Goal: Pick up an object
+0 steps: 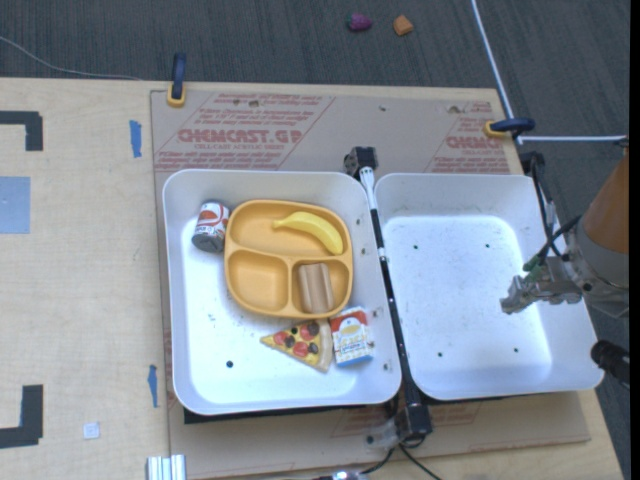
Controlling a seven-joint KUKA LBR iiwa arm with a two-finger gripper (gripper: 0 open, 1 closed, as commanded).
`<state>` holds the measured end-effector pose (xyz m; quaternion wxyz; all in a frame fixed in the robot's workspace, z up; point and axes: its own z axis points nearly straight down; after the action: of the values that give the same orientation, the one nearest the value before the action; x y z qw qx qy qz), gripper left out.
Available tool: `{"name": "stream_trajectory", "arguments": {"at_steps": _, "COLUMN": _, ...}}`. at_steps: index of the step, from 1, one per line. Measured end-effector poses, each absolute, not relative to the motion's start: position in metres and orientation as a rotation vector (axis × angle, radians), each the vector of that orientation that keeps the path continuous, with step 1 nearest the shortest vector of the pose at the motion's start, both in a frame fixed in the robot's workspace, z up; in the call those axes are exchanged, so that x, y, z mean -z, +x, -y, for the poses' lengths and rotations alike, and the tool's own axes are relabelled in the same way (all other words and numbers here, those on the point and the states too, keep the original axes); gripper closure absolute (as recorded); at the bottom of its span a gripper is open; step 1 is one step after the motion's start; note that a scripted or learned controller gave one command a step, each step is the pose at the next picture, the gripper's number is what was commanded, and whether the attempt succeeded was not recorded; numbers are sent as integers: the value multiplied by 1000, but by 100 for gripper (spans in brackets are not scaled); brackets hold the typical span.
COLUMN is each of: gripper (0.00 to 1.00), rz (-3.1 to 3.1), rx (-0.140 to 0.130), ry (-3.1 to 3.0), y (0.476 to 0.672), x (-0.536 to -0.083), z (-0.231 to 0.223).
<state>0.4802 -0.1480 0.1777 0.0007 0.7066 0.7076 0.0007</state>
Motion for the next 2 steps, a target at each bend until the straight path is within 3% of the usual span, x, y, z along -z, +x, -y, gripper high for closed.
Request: {"name": "stream_trajectory", "arguments": {"at_steps": 2, "gripper": 100, "rz": -2222, "rx": -2, "ry": 2219, "y": 486, "x": -185, "z": -6}}
